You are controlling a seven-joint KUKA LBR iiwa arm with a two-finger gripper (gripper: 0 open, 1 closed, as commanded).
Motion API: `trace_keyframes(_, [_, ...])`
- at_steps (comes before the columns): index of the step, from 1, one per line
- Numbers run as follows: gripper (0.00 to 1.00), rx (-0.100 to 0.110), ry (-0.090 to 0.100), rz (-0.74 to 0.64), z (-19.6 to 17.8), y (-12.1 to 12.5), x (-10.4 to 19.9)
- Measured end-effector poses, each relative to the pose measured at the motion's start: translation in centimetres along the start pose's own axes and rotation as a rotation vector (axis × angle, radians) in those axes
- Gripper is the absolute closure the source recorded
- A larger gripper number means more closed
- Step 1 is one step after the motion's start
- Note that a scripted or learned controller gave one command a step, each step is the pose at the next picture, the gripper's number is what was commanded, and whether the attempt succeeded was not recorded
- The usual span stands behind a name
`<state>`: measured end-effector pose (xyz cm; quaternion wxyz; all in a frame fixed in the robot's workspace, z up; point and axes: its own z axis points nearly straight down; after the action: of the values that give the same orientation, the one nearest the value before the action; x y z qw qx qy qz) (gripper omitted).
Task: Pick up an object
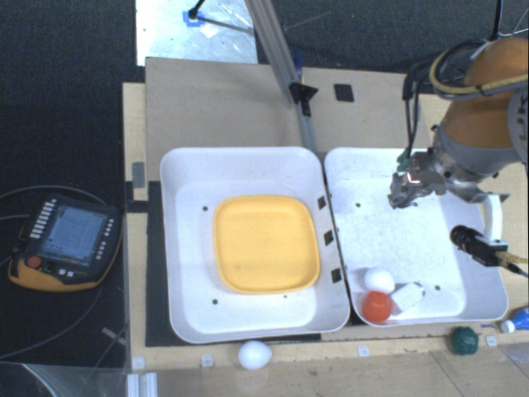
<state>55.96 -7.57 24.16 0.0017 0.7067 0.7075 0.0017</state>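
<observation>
On the bench, left to right:
Left bin [178, 246]: holds a yellow plate [266, 243].
Right bin [413, 246]: white ball [378, 279], red ball [378, 306] and white block [408, 295] clustered at its near edge.
Gripper [403, 195]: over the right bin's far part, apart from the cluster; jaw state cannot be told.

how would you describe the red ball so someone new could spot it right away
Start at the right-hand white bin and go to its near left corner. Three small things cluster there: the red ball sits nearest the rim, touching a white ball behind it, with a white block on its right. It is the only red one.
</observation>
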Motion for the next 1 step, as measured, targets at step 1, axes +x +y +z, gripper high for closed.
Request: trace_keyframes(1, [1.00, 0.000, 0.000, 0.000, -4.96, 0.11, -0.01])
